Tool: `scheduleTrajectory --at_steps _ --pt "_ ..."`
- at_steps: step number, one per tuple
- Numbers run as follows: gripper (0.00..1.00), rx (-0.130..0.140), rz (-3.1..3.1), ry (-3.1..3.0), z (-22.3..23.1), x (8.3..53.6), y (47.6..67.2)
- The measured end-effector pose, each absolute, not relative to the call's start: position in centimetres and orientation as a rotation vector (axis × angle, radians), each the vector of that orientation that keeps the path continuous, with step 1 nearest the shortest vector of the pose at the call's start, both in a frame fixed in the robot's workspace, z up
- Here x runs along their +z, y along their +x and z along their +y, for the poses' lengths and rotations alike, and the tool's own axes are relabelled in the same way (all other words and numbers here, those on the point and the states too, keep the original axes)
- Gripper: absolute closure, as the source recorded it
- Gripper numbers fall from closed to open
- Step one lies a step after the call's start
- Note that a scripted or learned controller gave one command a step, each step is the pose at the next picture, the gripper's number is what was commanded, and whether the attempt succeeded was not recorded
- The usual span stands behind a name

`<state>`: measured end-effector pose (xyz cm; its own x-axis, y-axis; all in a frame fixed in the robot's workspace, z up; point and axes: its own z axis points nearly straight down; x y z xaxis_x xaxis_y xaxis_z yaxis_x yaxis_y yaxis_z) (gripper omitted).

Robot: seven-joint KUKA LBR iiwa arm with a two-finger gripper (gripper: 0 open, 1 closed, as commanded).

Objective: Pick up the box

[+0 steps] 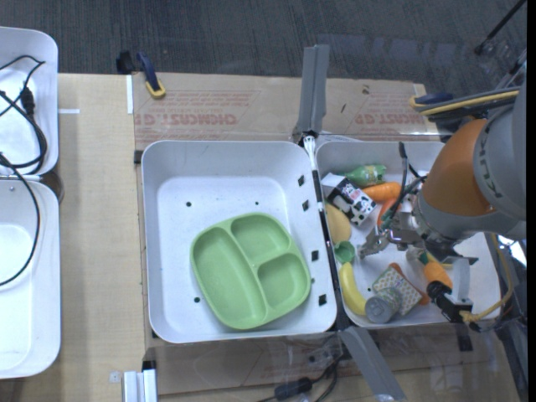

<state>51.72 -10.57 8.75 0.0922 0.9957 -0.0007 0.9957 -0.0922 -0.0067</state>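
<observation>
the arm (469, 174), grey with its orange band, reaches in from the right and hangs over the right bin (328, 153), its gripper (378, 243) low among the clutter near the bin's middle; whether the gripper is apart or together i cannot tell from this slant. the box (402, 289), a small patterned carton, lies tilted toward the bin's near edge, just below and right of the gripper, touching a grey can (379, 310) at its lower end. a banana (352, 288) curves along the bin's left side beside them. further back sit a black and white cow toy (353, 201), a carrot (383, 193) and a green bottle (366, 174). the left bin (167, 174) holds a green divided plate (251, 270). both bins rest on the tan surface (92, 224).
</observation>
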Motion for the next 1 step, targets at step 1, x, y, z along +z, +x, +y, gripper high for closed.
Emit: scheduleTrajectory --at_steps 1 --pt "0.0 0.009 -2.226 -2.211 -13.9 8.73 59.24"
